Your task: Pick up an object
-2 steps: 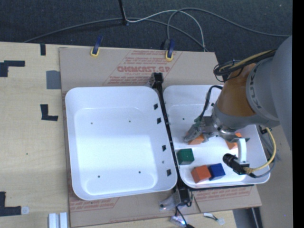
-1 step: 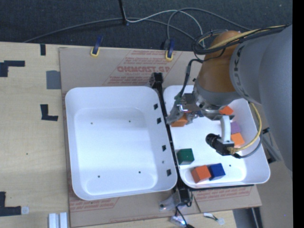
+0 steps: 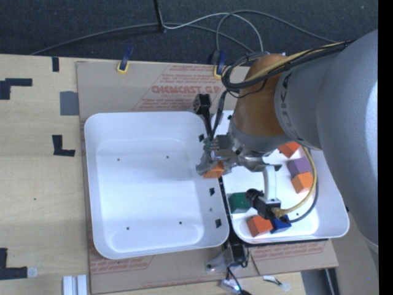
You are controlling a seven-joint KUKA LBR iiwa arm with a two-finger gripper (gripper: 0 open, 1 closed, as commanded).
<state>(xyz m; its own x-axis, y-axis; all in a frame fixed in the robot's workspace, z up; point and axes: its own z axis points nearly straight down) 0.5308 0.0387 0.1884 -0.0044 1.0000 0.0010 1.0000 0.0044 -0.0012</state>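
Camera view: my gripper (image 3: 212,165) hangs over the seam between the two bins, its fingers clamped on a small orange block (image 3: 215,172), lifted just above the left bin's (image 3: 147,226) right wall. Other coloured blocks (image 3: 298,171) lie in the right bin (image 3: 334,226).

my gripper (image 3: 212,165) over the seam between left bin (image 3: 104,165) and right bin (image 3: 331,226), a block (image 3: 214,172) between my fingers | other blocks (image 3: 299,174) in right bin, right of and before my gripper
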